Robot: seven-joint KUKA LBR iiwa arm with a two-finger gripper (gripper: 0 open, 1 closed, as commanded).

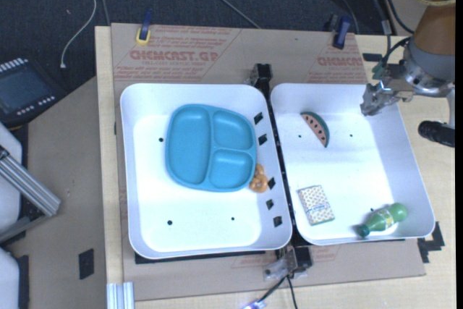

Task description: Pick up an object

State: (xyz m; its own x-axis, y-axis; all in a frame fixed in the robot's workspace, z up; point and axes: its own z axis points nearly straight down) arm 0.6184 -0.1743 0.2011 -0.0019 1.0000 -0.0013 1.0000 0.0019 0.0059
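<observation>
In the right bin [405, 155] lie a watermelon slice [316, 128] toward the back, a small patterned white packet [316, 204] near the front and a green bottle [381, 220] on its side at the front right corner. My gripper [373, 103] hangs over the back right rim of that bin, well right of the watermelon slice, with nothing seen between its fingers. The left bin [145, 213] holds a blue divided plate [210, 147] with a small orange-brown item [258, 179] at the plate's right edge.
Black clips [261, 74] join the two bins along the middle divider. Blue clamps [146, 26] [341, 31] hold the cardboard sheet at the back. Cables and the arm's body [436, 32] crowd the upper right.
</observation>
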